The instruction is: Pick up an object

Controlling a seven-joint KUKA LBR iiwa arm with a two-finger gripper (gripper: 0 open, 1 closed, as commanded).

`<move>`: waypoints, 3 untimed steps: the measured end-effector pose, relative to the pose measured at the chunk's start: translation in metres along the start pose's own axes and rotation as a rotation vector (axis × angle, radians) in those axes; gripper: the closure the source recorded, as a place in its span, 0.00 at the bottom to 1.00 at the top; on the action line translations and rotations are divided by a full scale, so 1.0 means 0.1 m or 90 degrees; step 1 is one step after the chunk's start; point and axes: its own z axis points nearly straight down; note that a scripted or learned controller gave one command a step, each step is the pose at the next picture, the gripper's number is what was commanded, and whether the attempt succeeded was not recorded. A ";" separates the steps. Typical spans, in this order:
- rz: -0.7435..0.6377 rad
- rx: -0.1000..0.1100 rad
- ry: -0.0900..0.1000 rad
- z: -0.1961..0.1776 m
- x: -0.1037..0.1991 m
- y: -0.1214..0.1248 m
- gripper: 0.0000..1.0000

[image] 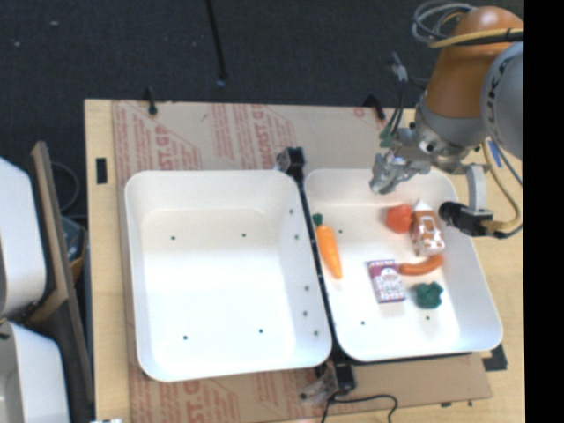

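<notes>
Bench: a pale wooden top (106,263) with a sheet of brown cardboard (211,135) printed in red laid over it; both bins sit on the cardboard.
Left bin: (141,210) white, shallow, with small dark dots on its floor.
Right bin: (476,311) white, touching the left bin along a dark seam, and holding all the loose things.
Carrot: (329,250) orange with a green top, lying near the right bin's left wall.
Card: (386,281) a small maroon packet, flat in the middle of the right bin.
Red piece: (399,218) a rounded red-orange thing toward the far side, just beside a small white and brown box (426,230).
Sausage: (421,266) orange, just right of the card.
Green piece: (429,295) dark, near the sausage.
Arm: (463,77) grey with an orange band, reaching in from the right.
Gripper: (386,180) over the far edge of the right bin, apart from the red piece; whether it is spread or closed cannot be told.
Floor: dark grey carpet (106,33) beyond the bench.
Left side: white shapes (18,236) and a wooden strip (57,254).
</notes>
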 end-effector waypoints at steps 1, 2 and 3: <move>0.000 0.001 0.000 0.02 0.42 -0.06 1.00; 0.000 0.001 0.000 0.09 0.93 -0.08 1.00; 0.000 0.001 0.000 0.06 1.43 -0.07 1.00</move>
